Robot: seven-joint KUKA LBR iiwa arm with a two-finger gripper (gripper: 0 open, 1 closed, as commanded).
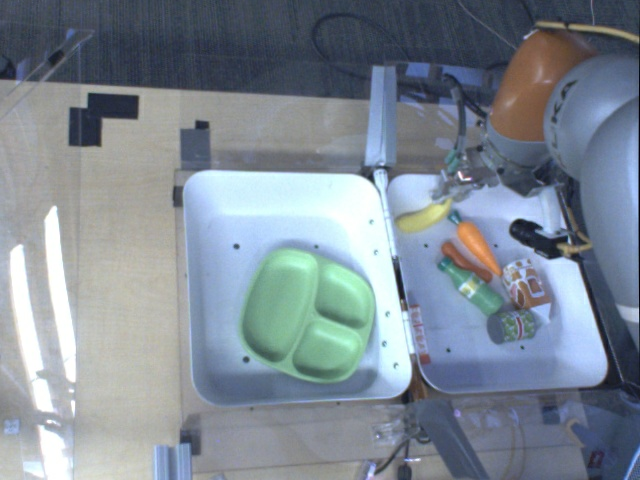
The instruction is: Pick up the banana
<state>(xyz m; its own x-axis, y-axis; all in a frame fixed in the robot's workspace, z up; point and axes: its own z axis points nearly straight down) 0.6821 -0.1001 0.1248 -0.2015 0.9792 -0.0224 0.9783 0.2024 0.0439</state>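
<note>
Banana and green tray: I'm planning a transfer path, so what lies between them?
In the camera view, bare white bin floor and the two bins' adjoining rims separate the banana from the green tray.

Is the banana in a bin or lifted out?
In. The banana lies on the floor of the right bin near its upper left corner, with the gripper just above its right end.

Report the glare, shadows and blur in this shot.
Camera view: even, soft light; white glare streaks on the clear panel at left; the green tray casts a faint shadow on its bin; the gripper by the banana looks slightly soft, and small labels are unreadable.
</note>
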